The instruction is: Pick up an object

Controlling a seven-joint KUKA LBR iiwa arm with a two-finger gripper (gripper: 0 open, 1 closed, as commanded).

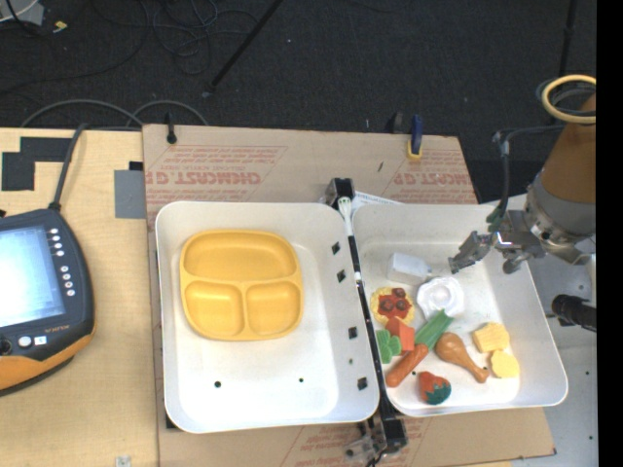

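White plastic forms both bins; the right bin (pixel 545 358) carries a cluster of toy food toward its near edge. A white cup-like piece (pixel 443 293) sits near the bin's middle, with a pizza slice (pixel 393 305) just to its left, a green vegetable (pixel 433 325) touching below it, a carrot (pixel 407 364) and a strawberry (pixel 434 387) nearer the front edge, a drumstick (pixel 459 352) beside them, and two yellow cheese pieces (pixel 497 349) toward the right edge. The gripper (pixel 472 251) hangs above the bin's far half, up and to the right of the white cup, apart from all the food. Whether its fingers are spread or closed cannot be told. The arm (pixel 569 178) comes in from the right, its wrist angled down and leftward. In the left bin (pixel 185 377) lies a yellow divided tray (pixel 240 282).
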